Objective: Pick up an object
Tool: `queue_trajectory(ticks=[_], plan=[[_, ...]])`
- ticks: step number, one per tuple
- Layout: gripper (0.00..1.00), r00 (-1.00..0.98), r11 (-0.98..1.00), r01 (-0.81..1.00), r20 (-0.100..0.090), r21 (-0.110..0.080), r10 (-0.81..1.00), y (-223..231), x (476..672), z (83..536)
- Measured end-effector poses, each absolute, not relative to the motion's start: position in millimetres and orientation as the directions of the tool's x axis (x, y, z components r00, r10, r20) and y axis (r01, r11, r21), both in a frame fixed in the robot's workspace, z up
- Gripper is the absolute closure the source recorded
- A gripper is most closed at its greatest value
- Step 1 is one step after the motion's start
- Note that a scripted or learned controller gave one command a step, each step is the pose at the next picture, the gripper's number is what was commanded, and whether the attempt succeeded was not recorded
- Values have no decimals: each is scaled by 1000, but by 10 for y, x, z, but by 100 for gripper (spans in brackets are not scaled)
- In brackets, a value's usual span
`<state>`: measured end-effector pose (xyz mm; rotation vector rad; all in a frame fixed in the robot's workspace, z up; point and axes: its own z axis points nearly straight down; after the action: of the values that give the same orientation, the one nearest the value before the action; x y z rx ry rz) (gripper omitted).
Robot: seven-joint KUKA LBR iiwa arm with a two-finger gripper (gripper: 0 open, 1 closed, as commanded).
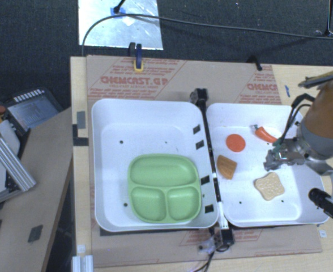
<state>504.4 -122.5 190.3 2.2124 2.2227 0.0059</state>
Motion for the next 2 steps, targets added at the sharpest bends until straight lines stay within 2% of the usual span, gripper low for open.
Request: queue_trajectory(ticks=[1,2], plan=[[100,-4,4,1000,-1,6,1000,-1227,5062,2287],[100,-10,10,1000,1,4,1000,-633,5206,2360]])
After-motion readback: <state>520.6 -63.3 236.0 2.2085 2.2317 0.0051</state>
